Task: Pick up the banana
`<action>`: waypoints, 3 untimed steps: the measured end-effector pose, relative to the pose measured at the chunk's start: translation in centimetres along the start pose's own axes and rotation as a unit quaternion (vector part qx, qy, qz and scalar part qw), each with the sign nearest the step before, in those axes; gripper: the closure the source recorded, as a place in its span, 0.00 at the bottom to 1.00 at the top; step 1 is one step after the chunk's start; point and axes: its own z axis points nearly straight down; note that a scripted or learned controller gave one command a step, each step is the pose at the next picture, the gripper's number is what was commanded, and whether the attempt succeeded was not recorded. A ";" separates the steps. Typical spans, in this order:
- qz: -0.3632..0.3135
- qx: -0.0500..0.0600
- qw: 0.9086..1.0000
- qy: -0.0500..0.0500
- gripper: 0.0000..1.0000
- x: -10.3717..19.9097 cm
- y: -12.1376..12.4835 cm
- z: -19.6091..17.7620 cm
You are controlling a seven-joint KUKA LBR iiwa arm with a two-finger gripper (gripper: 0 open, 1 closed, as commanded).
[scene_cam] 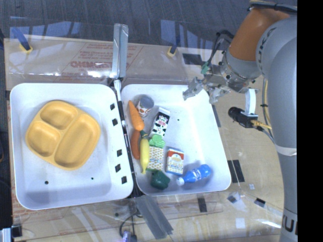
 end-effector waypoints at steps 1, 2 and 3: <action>-0.028 -0.001 1.000 -0.001 0.00 2.7 -8.9 3.0; 0.034 0.000 0.999 0.000 0.00 9.4 -13.6 5.4; 0.173 -0.012 0.985 0.000 0.00 9.0 -12.5 11.9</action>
